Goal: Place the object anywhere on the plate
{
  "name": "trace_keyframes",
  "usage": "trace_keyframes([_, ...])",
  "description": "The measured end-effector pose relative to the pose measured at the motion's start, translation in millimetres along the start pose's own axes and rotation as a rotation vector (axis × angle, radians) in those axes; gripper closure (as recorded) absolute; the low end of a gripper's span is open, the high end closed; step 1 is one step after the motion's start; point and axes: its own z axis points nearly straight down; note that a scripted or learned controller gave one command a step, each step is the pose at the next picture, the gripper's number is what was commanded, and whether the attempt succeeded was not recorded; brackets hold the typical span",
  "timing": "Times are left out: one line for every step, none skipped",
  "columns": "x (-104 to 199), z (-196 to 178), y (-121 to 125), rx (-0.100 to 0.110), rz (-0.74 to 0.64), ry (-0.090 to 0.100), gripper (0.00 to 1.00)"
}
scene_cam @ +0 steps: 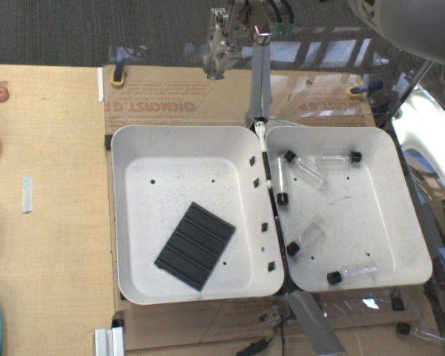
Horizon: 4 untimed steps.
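A black ribbed rectangular plate (196, 245) lies flat and turned at an angle in the left bin (133, 199), toward its front. Several clear plastic tubes with black caps lie scattered in the right bin (400, 221): one tube (281, 180) along the bin's left wall, another (305, 167) beside it, a third (337, 156) near the back, and others at the front (352, 274) and front left (304, 238). My gripper (219, 47) hangs high over the cardboard behind the left bin, far from the tubes and the plate. It looks blurred.
A metal divider post (260, 80) rises behind the seam between the bins. Cardboard (178, 102) lies behind the bins, with clamps at its corners. A wooden bench top (44, 199) with small items extends to the left.
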Motion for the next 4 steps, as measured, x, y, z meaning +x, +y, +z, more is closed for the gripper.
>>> trace_keyframes([81, -5, 25, -0.001, -0.326, 0.001, 1.00])
trace_keyframes([22, 27, 23, -0.002, -0.808, -0.001, 1.00])
trace_keyframes([20, 17, 22, -0.004, -0.801, -0.005, 1.00])
trace_keyframes([10, -5, 0, -0.003, -1.230, -0.002, 1.00])
